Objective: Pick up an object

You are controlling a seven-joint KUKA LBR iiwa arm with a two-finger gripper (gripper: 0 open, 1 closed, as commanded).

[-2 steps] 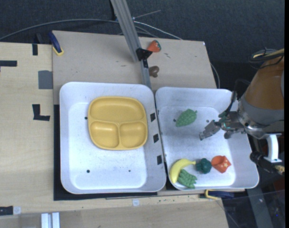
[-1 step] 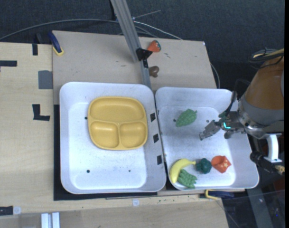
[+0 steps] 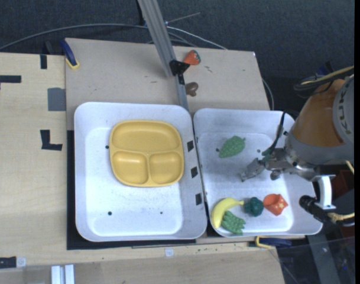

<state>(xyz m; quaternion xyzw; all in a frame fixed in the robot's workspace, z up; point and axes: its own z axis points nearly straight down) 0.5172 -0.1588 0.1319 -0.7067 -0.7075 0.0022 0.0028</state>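
Bins sit side by side on my feed, both shallow white plastic with rounded corners and a scuffed, speckled floor. In the left bin (image 3: 91, 176) I see a yellow plate (image 3: 147, 152), smooth and matte, a rounded square split into one long compartment and two smaller ones. The right bin (image 3: 212, 126) holds the toys: a green leaf (image 3: 232, 146), bumpy and tapered, lying near the far side with its long axis running from lower left to upper right; along the near edge, a curved yellow banana (image 3: 221, 209), a knobbly green piece (image 3: 233, 222) touching it, a dark green lump (image 3: 253, 206) and an orange piece (image 3: 275, 204). My gripper (image 3: 250, 173) hangs over bare floor between the leaf and the near row, metal fingers pointing left, close together, with nothing between them.
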